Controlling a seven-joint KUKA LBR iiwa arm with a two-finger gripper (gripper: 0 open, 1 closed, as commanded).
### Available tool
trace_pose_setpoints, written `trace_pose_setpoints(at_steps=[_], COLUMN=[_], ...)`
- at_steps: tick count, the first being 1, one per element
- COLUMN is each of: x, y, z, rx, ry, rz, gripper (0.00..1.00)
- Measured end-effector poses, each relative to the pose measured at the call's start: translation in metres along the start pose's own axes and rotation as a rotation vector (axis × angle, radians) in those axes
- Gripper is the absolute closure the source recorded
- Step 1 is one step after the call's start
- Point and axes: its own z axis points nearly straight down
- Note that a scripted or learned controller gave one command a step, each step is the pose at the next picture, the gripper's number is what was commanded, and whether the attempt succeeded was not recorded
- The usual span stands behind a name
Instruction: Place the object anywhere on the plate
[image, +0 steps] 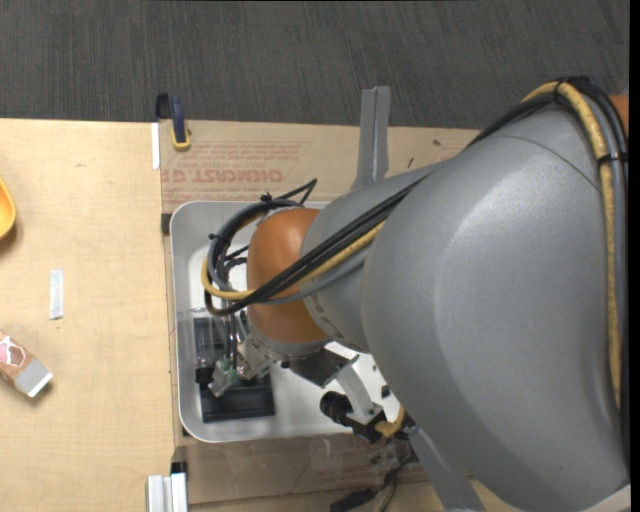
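My arm reaches in from the right, and its orange band (285, 275) hangs over the white bin (183, 300). The gripper (222, 375) is low in the bin's near left corner, and its tips are lost among dark parts and cables. Just below it a black flat shape (240, 404) lies on the bin floor. I cannot tell whether that shape is an object or part of the gripper. The grey arm hides most of the bin.
At the far left edge an orange rim (4, 212) pokes into view on the wooden bench. A small white strip (57, 295) and a wrapped bar (22, 366) lie on the bench left of the bin. A blue-yellow clamp (176, 124) sits at the bench's back edge.
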Motion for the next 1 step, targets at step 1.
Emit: trace_pose_setpoints(at_steps=[1], x=[-0.0212], y=[-0.0089], z=[-0.1307], rx=[0.003], ry=[-0.002], rz=[0.231], gripper=[0.00])
